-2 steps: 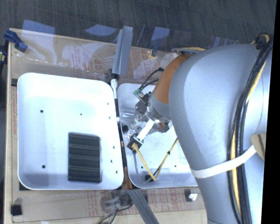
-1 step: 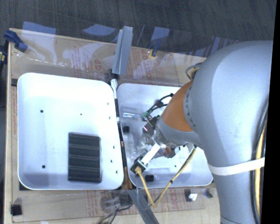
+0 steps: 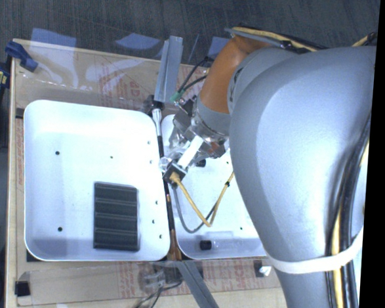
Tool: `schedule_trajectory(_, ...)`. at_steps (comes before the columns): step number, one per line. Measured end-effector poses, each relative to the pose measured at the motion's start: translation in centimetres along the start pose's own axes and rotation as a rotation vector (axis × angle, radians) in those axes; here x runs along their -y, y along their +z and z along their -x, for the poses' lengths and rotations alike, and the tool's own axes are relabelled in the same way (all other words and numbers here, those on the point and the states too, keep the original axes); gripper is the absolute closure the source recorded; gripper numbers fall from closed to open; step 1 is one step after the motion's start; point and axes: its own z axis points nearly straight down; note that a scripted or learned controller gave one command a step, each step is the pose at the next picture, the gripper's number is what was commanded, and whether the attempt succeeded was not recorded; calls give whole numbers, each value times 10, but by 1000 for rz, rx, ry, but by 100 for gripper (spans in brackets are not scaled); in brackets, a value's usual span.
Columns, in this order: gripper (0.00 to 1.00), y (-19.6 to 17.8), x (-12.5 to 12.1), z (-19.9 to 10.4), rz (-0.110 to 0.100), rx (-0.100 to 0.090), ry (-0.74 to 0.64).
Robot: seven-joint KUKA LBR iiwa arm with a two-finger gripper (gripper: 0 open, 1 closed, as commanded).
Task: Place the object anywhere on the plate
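A dark ribbed rectangular plate lies flat in the left bin, toward its front. A small black object rests near the front wall of the right bin. My gripper hangs over the right bin's left edge, close to the divider between the two bins, above and behind the small object. The grey arm and its orange band cover most of the right bin.
The bench's wooden surface runs behind the bins, with a metal bar standing at the divider's far end. Another metal bracket lies in front of the bins. The left bin's back half is bare white floor.
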Motion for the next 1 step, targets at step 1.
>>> schedule_trajectory(1,100,1,38,-103,1,2,137)
